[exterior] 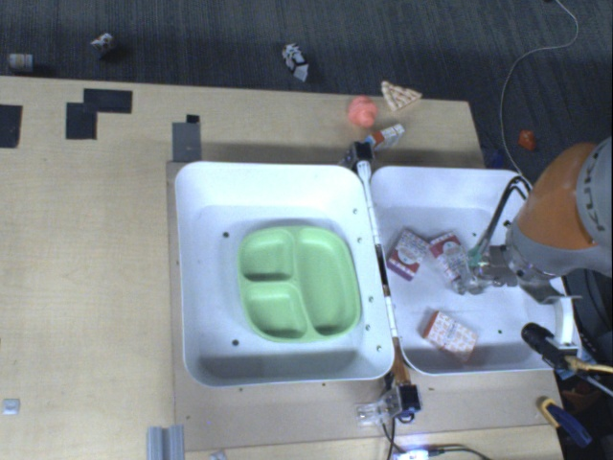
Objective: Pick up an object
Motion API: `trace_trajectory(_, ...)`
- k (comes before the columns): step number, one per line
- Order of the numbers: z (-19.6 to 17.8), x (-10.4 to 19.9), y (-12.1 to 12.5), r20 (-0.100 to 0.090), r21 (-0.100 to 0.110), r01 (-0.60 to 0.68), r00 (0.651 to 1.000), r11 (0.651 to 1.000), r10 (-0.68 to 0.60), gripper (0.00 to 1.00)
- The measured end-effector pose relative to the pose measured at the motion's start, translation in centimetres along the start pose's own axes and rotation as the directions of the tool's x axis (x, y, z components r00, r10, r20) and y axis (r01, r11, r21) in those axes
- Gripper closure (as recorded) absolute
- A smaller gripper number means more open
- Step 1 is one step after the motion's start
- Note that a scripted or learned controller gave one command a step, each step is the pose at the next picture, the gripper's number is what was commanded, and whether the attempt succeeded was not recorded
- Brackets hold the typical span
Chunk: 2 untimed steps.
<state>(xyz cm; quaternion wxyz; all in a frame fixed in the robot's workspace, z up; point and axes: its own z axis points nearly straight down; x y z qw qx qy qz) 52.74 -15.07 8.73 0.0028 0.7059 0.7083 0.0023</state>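
two packets (410, 253) visible; end effector (466, 274) blurred over right bin (421, 185), grip state unclear.

No text, brand or number can be read: print is seen on the red-and-white packets (409, 253) (448, 333) in the right bin (421, 195), but it is too small and blurred to be made out.

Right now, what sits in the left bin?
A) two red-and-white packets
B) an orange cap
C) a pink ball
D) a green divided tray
D: the green tray, split into three compartments, lies inside the left bin; the packets are in the right bin, near the gripper.
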Motion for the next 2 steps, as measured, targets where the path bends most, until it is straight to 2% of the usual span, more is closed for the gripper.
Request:
trace_trajectory(1,0.0,0.0,0.0,0.001,-0.001,0.001,1.000,1.000,-0.001,0.00)
trace_trajectory(2,-1.1,0.1,0.2,0.002,-0.007,0.005,1.000,1.000,-0.005,1.00)
